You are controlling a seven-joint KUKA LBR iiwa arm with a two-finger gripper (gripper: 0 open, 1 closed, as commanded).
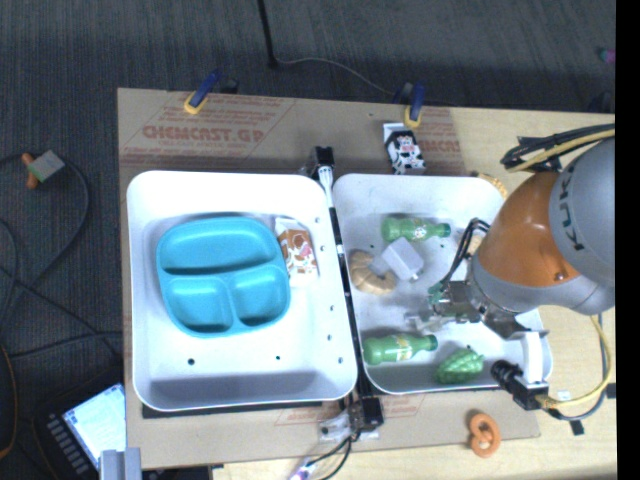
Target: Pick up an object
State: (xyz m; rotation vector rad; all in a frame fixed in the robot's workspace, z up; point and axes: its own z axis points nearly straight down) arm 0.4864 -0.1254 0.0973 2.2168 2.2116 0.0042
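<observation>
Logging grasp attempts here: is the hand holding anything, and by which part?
Cannot be told: the hand hangs over the right bin, its tips too blurred to judge.

Grey arm with an orange band reaches in from the right, wrist bent down, its gripper (447, 306) low and pointing left.

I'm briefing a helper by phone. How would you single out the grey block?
Look in the right white bin, upper half. Below the upper green bottle, the grey block lies against a tan ring-shaped pastry. It is the one pale, boxy thing among the green items there.
</observation>
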